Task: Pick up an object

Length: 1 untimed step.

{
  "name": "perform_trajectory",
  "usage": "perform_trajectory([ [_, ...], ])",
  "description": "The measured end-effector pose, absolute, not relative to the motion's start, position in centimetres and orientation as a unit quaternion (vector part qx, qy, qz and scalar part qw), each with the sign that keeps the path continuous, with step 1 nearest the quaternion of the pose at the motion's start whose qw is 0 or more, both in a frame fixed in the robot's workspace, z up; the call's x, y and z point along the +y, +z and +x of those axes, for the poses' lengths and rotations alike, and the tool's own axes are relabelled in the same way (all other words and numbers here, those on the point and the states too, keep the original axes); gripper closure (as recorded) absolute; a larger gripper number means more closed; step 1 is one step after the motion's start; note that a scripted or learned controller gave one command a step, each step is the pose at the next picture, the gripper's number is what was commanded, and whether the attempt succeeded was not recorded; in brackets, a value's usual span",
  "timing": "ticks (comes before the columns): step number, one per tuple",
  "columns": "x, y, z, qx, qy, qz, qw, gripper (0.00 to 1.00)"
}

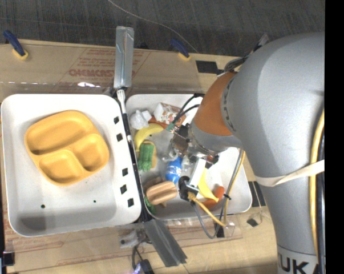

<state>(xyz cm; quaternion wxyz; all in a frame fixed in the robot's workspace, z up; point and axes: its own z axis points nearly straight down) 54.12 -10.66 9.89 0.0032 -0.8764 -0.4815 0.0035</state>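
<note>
Jaws (183, 156) were low over the right bin (243, 201), at centre frame, buried among wrist hardware and cables; how they stood could not be told, and nothing could be confirmed in their hold. Arm (274, 107), grey with an orange band, entered from the right of the frame and covered the bin's upper right part.

Right bin contents, as seen:
- a yellow banana (146, 133) at the bin's upper left, with a crumpled white item (140, 119) just above it;
- a green object (146, 156) just below the banana, along the left wall;
- a hot dog toy (161, 192) at lower left, near the bin's bottom edge;
- a blue object (173, 172) between the hot dog toy and the jaws, just beside the tooling;
- an orange-red object (215, 193) at lower centre, partly hidden by cabling;
- a printed packet (164, 112) at the top, beside the orange band.

Left bin (17, 210) held 1 yellow divided tray (66, 146) in its upper half, lying flat and tilted diagonally.

Both bins sat touching side by side on the table (57, 64), which was lined with brown cardboard.
</note>
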Motion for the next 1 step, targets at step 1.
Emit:
perform_trajectory([
  [1, -10.36, 15.69, 51.51, -0.5, -0.0004, -0.866, 0.0, 1.0],
])
